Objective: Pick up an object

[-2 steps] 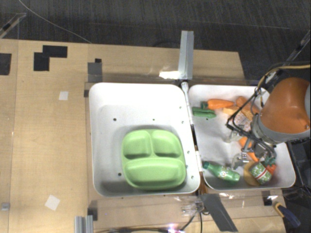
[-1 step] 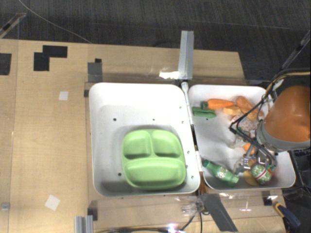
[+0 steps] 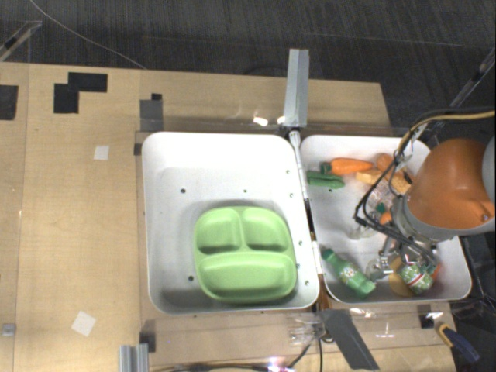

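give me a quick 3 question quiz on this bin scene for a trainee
1. True or false: the green tray lies in the left bin.
2. Which lies nearest the divider in the right bin? A) carrot B) green bottle C) round thing under the arm
3. Fill in: the tray has ___ compartments.

Key
1. True.
2. B; the bottle's cap end lies close to the divider, at the near side of the bin.
3. Three: two small ones at the far side, one long one at the near side.
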Motion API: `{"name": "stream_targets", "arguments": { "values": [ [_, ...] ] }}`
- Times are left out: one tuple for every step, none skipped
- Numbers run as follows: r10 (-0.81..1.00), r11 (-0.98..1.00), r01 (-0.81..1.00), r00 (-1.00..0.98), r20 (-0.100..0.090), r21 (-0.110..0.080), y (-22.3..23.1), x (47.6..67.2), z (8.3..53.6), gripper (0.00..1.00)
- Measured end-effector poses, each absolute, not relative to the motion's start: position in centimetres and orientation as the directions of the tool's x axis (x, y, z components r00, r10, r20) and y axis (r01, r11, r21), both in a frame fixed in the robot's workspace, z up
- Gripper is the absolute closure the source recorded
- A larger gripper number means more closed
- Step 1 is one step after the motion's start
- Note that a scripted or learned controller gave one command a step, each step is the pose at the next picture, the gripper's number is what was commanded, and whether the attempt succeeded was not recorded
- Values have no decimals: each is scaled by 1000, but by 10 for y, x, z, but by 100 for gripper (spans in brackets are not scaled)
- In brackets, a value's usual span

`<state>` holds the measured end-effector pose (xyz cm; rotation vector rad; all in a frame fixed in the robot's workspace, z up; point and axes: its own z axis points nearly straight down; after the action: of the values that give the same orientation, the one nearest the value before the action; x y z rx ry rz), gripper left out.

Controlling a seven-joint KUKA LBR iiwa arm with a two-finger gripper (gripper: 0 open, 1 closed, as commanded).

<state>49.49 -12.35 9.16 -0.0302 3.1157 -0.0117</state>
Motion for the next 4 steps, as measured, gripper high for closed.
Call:
{"name": "stream_targets", "arguments": {
  "values": [
    [-25,1000,-25,-999,-41,-9,-122,500,104,100],
    [-333,943,-333,-943,-7,-1,-96,511,114,100],
    [-643,766,-643,-766,-7,-4,-101,504,141,100],
    [-736,676,-736,-676,-11,-6,-27,549,214,100]
  ]
}}
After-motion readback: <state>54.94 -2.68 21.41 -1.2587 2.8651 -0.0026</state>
